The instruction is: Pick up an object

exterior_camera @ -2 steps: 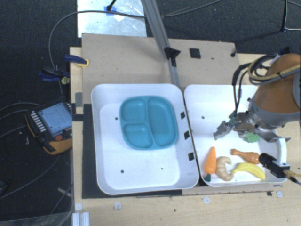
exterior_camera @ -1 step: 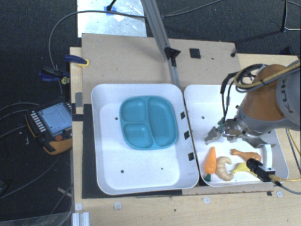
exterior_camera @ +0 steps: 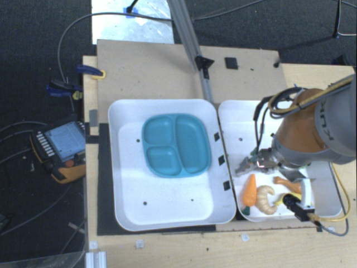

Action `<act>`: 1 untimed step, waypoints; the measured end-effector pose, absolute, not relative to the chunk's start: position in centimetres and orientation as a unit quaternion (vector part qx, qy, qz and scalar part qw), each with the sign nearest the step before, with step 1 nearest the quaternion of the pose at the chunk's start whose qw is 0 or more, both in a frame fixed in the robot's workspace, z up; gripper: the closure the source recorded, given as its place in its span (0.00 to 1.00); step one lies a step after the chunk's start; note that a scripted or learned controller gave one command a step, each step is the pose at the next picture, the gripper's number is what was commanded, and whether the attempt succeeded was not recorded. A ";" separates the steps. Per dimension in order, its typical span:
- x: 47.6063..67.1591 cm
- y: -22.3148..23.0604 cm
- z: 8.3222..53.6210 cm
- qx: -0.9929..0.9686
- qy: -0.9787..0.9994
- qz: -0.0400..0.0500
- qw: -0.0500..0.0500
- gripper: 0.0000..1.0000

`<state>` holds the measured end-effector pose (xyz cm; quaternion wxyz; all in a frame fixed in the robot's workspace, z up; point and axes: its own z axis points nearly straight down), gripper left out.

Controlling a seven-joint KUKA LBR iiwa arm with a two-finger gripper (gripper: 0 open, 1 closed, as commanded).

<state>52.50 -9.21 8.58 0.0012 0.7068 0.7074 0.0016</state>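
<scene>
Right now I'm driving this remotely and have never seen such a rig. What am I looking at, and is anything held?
The picture comes from one camera fixed above the bench, looking down at a slant. The grey and orange shape on the right is the robot arm. Its gripper is the small metal part at its end, low over the right bin.

Two shallow white bins sit side by side. The left bin holds a blue divided plate. The right bin holds toy food: a carrot, a pale croissant-like piece beside it, and a smaller orange piece near the arm.

Nothing shows between the gripper's fingers. I cannot tell whether they are open or shut.
</scene>
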 end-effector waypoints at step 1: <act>52.7 -9.3 9.9 0.707 0.707 0.004 0.005 1.00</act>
